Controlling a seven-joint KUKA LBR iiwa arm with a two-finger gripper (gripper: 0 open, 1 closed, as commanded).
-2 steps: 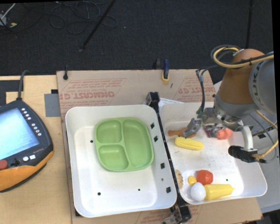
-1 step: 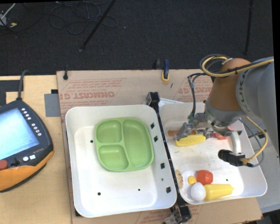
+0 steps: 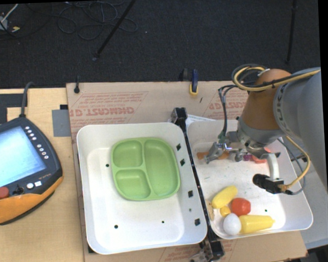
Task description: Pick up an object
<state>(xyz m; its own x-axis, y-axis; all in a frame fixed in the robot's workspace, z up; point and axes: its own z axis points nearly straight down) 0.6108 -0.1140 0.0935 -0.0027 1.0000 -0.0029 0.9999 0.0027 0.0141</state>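
The arm (image 3: 272, 103), grey with an orange band, comes in from the right side of the desk (image 3: 124, 102) and bends down into the right bin (image 3: 300, 216). Its end effector (image 3: 231, 150) is low over the far half of this bin, near the wall that divides the two bins. Metal parts stand out to the left of the wrist, but whether the end effector is wide or narrow one cannot tell from this view, and no object is seen in it. A small red-pink thing (image 3: 257, 158) lies on the bin floor just beside the wrist; what it is cannot be told.

The objects to pick lie together in the near left corner of the right bin, well apart from the end effector. A yellow piece (image 3: 224, 196) lies tilted, a red ball (image 3: 240, 206) is just beside it, a white ball (image 3: 231, 224) lies nearest the front rim, and a second yellow piece (image 3: 256, 222) lies to the right of the white ball, touching it or almost.

The left bin (image 3: 103, 224) holds a green divided plate (image 3: 145, 168) with three compartments, in its far half. At the left edge of the desk rests a control pendant (image 3: 20, 165) with a bright screen and an orange body.
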